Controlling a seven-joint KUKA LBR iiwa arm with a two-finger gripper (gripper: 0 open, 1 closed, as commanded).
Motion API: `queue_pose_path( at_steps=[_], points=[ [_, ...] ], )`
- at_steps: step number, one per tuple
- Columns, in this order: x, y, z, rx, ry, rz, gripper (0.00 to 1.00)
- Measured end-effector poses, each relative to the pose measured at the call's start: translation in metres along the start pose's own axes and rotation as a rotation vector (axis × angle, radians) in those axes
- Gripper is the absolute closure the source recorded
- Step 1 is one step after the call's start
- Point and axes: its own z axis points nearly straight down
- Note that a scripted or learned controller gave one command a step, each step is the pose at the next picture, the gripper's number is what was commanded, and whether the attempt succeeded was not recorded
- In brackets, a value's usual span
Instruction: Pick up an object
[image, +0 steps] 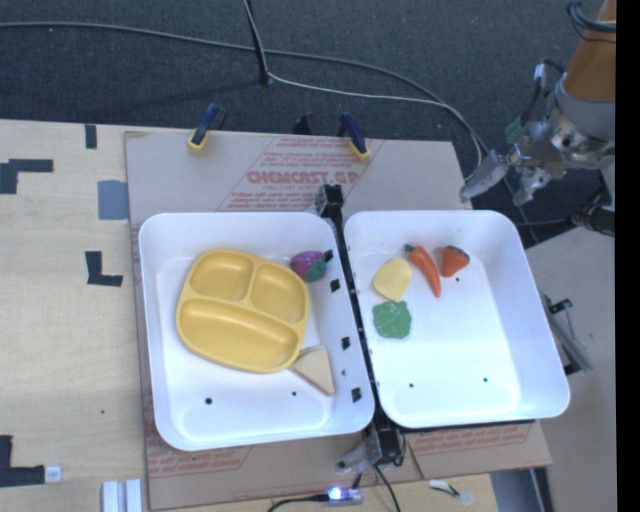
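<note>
Gripper (497, 176) above right bin's (530, 330) far corner, fingers spread, nothing held | carrot (425, 268) by tomato (454, 260), same bin | advice: descend centred on carrot, fingers across its width, clear of tomato

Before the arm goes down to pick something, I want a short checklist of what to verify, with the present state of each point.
1. Gripper free of any object: ok, nothing between its fingers.
2. Gripper above a target: not ok, it hangs outside the right bin, past its far right corner.
3. Targets in reach: ok, carrot, strawberry, yellow piece and green piece lie in the right bin.
4. Room around the target: carrot nearly touches the yellow piece, not ok; green piece lies apart, ok.
5. Cable clear of the descent: cannot tell.
</note>
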Motion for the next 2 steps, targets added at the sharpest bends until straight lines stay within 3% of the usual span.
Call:
queue_pose_path(
  at_steps=[1,2],
  points=[
    [-0.014,-0.025,0.118,0.010,0.002,0.002,0.00],
    [0.023,-0.052,0.095,-0.001,0.001,0.038,0.00]
  ],
)
